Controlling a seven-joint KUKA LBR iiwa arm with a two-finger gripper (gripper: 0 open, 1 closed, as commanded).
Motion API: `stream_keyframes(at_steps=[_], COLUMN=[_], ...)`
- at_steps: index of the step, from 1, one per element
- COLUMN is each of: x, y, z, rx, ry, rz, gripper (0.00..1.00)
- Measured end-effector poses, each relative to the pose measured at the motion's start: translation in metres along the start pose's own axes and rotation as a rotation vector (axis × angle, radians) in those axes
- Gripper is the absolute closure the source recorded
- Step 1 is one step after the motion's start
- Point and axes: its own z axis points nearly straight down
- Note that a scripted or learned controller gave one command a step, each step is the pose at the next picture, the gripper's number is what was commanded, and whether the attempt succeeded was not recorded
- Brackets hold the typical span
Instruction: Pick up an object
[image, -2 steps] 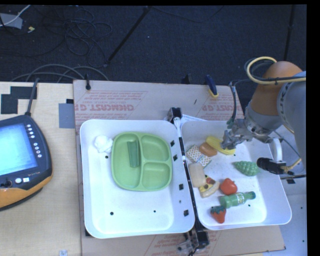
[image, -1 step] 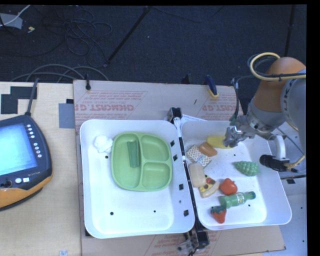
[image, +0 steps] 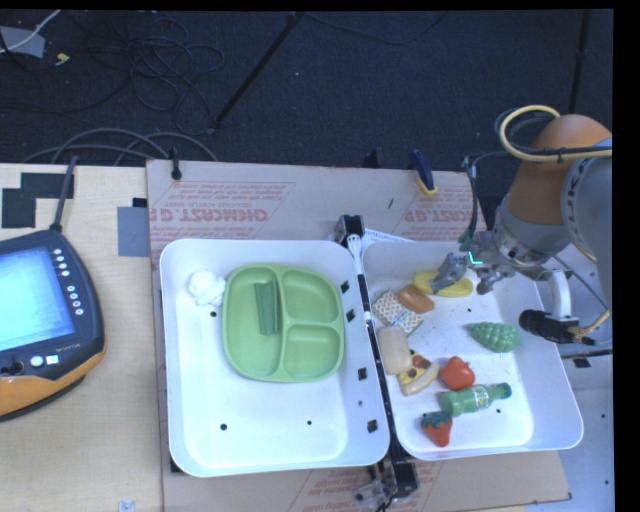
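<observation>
Nearest, low in the right bin (image: 560, 425), lie a strawberry (image: 437, 428) and a green bottle (image: 472, 398), then a tomato (image: 456, 373) and green grapes (image: 494, 336). Further up, a yellow banana (image: 450, 287) sits just under the hand (image: 462, 263), seemingly touching it; whether the hand is open or closed, I cannot tell. At left, a green tray (image: 284, 323) fills the left bin (image: 200, 420).
</observation>
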Motion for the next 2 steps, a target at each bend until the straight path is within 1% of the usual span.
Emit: stream_keyframes(at_steps=[1, 2], x=[-0.001, 0.021], y=[0.000, -0.001], z=[-0.010, 0.044], rx=[0.000, 0.001], ry=[0.000, 0.001], rz=[-0.001, 0.006], gripper=[1.00, 1.00])
